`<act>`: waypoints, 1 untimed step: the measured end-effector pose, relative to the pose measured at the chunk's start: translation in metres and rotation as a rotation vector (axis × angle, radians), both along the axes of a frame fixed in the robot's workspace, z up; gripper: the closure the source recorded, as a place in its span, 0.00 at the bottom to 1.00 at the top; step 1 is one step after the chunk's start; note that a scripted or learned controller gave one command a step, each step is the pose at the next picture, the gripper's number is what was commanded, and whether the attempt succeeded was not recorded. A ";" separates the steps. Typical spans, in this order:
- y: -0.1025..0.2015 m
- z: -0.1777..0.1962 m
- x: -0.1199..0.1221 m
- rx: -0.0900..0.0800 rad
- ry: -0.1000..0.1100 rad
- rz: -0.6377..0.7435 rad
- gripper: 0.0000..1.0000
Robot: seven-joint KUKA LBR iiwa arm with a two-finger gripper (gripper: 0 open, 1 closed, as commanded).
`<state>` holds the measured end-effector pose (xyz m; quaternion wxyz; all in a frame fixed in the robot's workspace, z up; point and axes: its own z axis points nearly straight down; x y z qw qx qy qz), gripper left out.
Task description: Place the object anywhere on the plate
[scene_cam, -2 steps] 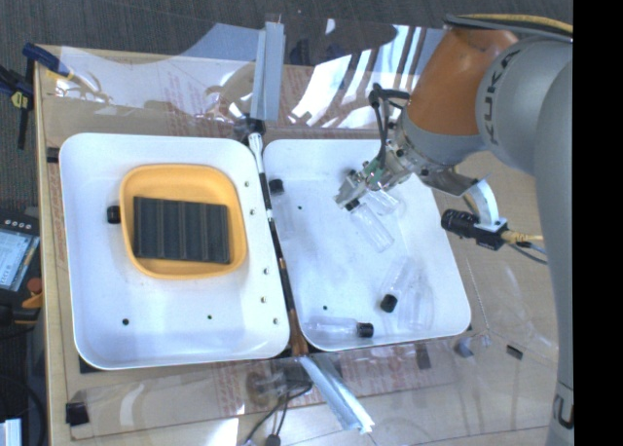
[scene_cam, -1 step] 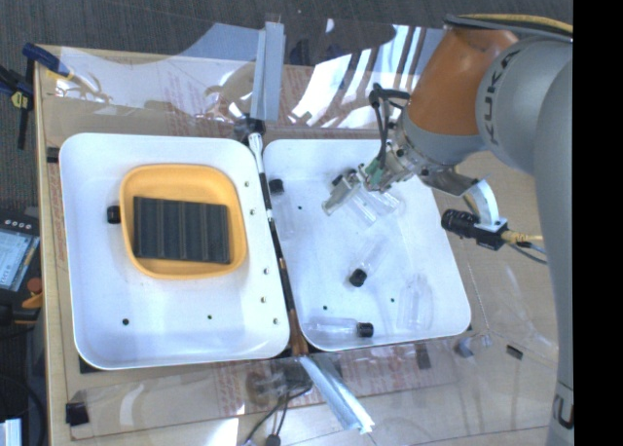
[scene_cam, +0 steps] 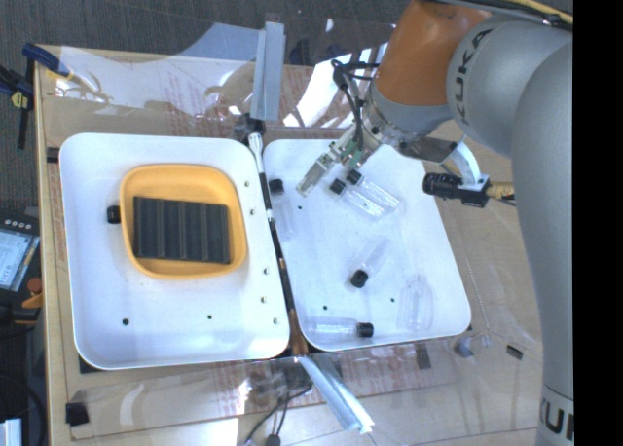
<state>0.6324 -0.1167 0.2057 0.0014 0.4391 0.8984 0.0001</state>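
Arm (scene_cam: 516, 74) was smooth light grey, rounded casings, with a glossy orange band (scene_cam: 428, 20) above the wrist. "KUKA" lettering in darker grey ran along the link next to the band and again at the lower right. A yellow-and-black cable ran over the top of the link. Thin black cables looped by the wrist. Gripper (scene_cam: 336, 164) was small, metallic, with greenish parts.

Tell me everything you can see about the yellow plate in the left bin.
The yellow plate is a rounded-rectangle dish with a raised, smooth rim, plastic by its look. It lies flat in the left bin, toward that bin's far side. A dark ribbed rectangular insert covers most of its floor, leaving the yellow bare mainly at the far end. A small black piece sits at its left edge.
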 end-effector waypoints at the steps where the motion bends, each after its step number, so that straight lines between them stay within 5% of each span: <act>1: 0.032 0.036 -0.023 0.000 0.004 -0.030 0.00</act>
